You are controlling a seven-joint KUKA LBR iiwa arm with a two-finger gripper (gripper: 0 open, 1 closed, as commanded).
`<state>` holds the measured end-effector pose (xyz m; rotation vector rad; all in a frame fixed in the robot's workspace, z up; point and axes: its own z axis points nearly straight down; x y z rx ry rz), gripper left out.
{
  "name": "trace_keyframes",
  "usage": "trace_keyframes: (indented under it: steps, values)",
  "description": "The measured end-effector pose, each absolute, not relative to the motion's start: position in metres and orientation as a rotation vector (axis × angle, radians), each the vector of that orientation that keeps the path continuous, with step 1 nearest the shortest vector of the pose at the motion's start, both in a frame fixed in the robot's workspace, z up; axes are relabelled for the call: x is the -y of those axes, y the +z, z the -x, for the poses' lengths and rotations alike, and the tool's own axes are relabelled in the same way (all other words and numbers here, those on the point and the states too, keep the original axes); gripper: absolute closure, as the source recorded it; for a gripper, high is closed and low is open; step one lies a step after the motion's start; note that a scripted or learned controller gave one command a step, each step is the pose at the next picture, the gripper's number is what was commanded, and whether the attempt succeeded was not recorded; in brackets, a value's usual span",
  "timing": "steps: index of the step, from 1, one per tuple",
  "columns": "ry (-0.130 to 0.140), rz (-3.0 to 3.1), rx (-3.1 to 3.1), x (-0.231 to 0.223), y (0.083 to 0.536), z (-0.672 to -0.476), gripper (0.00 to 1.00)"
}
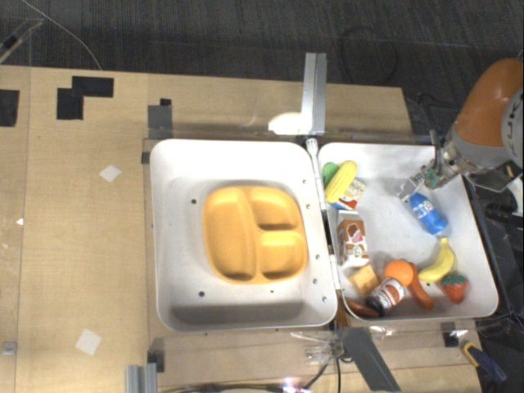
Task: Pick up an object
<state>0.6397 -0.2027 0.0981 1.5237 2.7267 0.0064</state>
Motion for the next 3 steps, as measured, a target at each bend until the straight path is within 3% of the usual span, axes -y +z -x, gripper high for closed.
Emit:
trace_keyframes:
  steps: [1,2,3]
  values:
    - [0.003,-1.479,-2.761,0.206,0.142,-0.657,1.0]
    - [0.001,-1.331,-2.84,0.206,0.172,-0.595,1.0]
    - [0.0,-1.196,-2.901,0.205,0.179,-0.598,1.0]
